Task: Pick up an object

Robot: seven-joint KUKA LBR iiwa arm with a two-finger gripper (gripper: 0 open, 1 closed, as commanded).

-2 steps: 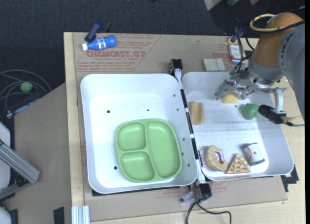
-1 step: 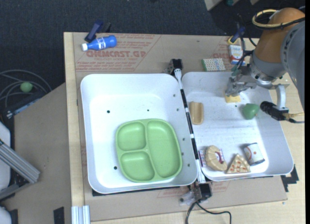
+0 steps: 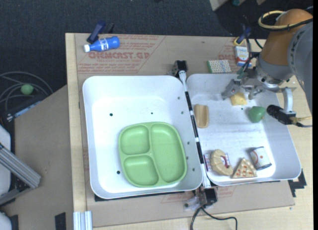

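Gripper point(image 3: 242, 91) sits low over the yellow block point(image 3: 239, 100) beside the green ball point(image 3: 256, 114); I can't tell its jaw state, so nothing looks lifted yet.

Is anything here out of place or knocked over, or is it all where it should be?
Mostly tidy. One oddity: a blue and white bottle lies on its side on the bench, outside both bins. The green divided plate sits flat in the left bin. The toy foods lie scattered in the right bin, with nothing spilled.

A blue-and-white bottle point(image 3: 102, 44) lies on the cardboard-topped bench point(image 3: 149, 55) — coiled cables point(image 3: 15, 92) left, on dark carpet point(image 3: 59, 5).
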